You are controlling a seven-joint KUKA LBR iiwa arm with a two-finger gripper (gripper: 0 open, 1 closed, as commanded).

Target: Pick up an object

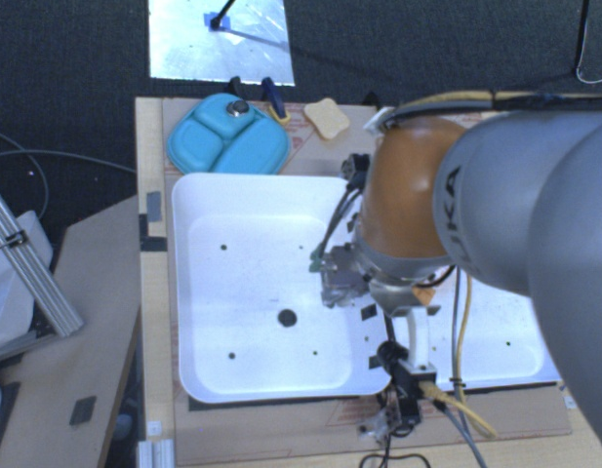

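Grey arm [535, 193] nearest, partial "KA" lettering, over white bins [208, 261]

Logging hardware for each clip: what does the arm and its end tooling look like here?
The arm is bulky and grey, with dark lettering on its side and an orange band above the wrist. Below that sits a metal wrist assembly with black patches. Black and yellow cables run down past it, and a thin black cable curves along its left side.
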